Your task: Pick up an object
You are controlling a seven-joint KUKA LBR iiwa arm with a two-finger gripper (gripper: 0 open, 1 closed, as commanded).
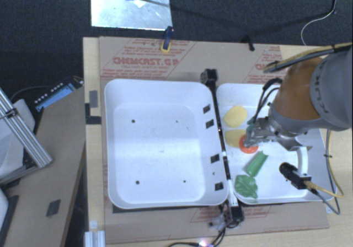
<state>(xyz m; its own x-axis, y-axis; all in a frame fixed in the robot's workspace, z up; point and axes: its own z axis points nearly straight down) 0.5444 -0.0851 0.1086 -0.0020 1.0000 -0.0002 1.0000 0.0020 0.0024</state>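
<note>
Here the gripper (252,140) hangs low in the right bin (287,192), just over a red thing (249,147) that peeks out from under it. An orange thing (234,139) lies touching the red one, and a yellow piece (236,115) sits just above it, near the wall between the bins. Two green things lie lower: a long one (256,164) and a lumpy one (246,186). They all look like light toy food, smooth and maybe slippery. I think the long green one is best squeezed across its thin middle. The left bin (160,146) is beside them. I cannot tell how the gripper is set
</note>
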